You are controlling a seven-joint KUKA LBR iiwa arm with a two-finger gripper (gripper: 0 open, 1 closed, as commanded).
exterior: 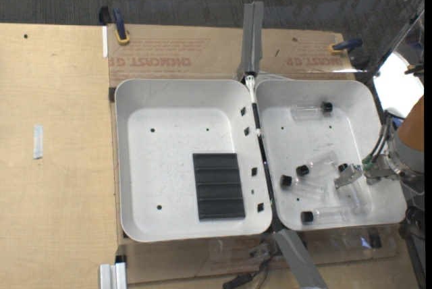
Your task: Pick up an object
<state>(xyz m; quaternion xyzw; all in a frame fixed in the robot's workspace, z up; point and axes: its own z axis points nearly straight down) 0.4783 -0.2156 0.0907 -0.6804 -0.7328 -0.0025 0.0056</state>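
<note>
I have the gripper low in the right white bin, though I cannot tell its state. The clear plastic vials with black caps lying around it look light, slick and rollable, so I'd pinch one mid-barrel. The left white bin holds a black ribbed rectangular block.

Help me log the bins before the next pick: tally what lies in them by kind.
Black ribbed block in the left bin: 1
Clear tubes with black caps in the right bin: about 4, judging by caps; the clear bodies overlap
Total: about 5
</note>
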